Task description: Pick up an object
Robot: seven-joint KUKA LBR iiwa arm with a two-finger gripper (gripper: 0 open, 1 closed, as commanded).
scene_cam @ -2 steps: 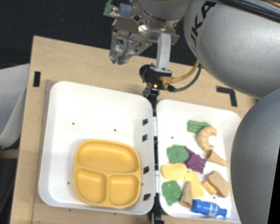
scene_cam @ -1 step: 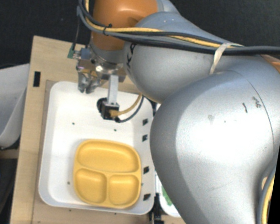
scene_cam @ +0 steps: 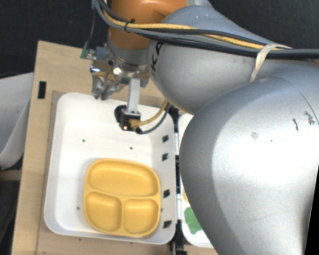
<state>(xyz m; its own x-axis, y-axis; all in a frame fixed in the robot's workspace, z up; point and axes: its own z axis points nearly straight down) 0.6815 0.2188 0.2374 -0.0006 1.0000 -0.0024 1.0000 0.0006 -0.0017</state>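
Off the bench's left side: smooth white moulded shapes with rounded edges; what they are cannot be told.
Bench: flat top, pale wood colour, matt, square-cornered, bearing both bins.
Left bin: shallow, white, smooth, with rounded corners and a low rim; a few small dark specks mark its floor.
Gripper: bare grey metal, hanging below the orange band over the far left corner of the left bin, at its far rim. Whether it is open or closed cannot be told from this angle, and nothing is seen held in it.
Yellow tray: the one loose thing in the left bin, lying flat on the floor in the near half. It is a rounded rectangle that looks like smooth plastic, moulded into three hollows: one wide hollow on the far side and two smaller ones side by side on the near side.
Tray and gripper: well apart; the tray lies nearer and slightly to the right of the gripper, with bare white floor between them.
Orange band: glossy, rounded, at the far edge.
Arm: big smooth grey rounded shells covering most of the right half.
Right bin: white, mostly hidden under the arm.
Green thing: a small flat green patch in the right bin, partly covered by the arm.
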